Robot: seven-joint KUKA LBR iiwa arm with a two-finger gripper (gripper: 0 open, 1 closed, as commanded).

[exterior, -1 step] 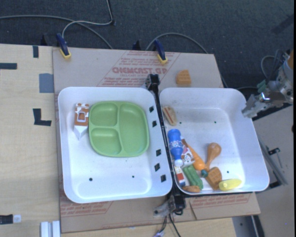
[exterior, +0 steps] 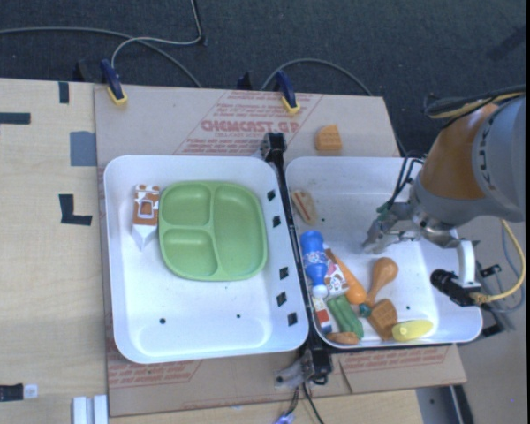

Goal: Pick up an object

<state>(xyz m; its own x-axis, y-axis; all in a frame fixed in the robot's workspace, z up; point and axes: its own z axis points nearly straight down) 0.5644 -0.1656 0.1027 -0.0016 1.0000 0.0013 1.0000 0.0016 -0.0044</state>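
Beside gripper (exterior: 377, 237), drumstick (exterior: 382, 276), carrot (exterior: 348, 281), bottle (exterior: 314, 256)

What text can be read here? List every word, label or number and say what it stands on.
"CHEMCAST" with two or three letters after it that may read "GP", in red print on the brown cardboard sheet under the bins, seen slanted.
Smaller red lines beside that print: too blurred to read.
Blue bottle label: too small to read.
Small carton beside the green plate: pattern only, no legible words.

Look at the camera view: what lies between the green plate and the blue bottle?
In the camera view, between the green plate and the blue bottle run the two bins' adjoining white walls with black clips.
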